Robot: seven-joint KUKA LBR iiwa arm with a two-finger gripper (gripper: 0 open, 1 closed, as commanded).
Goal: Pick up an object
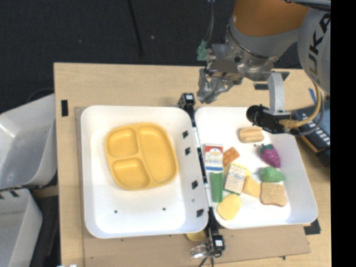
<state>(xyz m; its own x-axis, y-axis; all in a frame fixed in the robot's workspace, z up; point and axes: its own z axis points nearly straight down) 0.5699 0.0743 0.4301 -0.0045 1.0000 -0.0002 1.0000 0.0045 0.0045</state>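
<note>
Gripper (213,89), its state impossible to tell, hovers at twelve o'clock above glossy white bins (139,216); smooth yellow sectioned plastic tray (141,156) lies left.

Yellow tray (141,156), purple grapes (271,155), white bins (92,204)

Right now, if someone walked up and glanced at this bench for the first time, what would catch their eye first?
Probably the yellow divided tray, lying alone in the left bin. Next, the cluster of small toy foods in the right bin: a purple grape bunch, a bread slice, a green stick and a small carton. Above the bins' far edge hangs the gripper under the arm's orange band.
</note>
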